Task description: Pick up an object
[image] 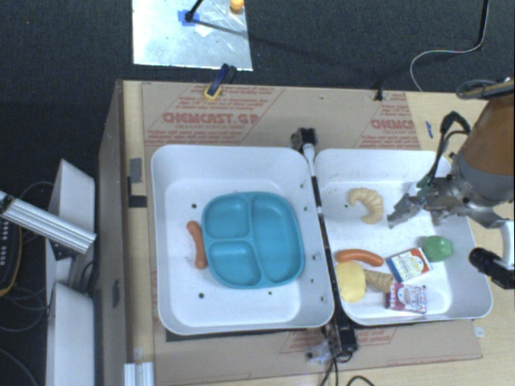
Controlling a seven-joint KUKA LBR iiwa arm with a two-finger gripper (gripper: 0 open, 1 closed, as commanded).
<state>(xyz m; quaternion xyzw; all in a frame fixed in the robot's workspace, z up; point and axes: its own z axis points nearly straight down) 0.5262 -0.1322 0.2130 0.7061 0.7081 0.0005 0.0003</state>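
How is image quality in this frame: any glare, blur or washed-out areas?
Camera view: overall soft, slightly grainy; the white bins are bright, nearly washed out; the foil-like sheet on the floor glares; the gripper looks blurred; the blue tray and croissant read clearly.

One fixed camera looks slantwise down on both white bins (241,163) from above.

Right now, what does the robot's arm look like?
The grey robot arm has a wide orange band above the wrist. A black cable loops beside it. Its small dark grey metal gripper looks thin and pointy.
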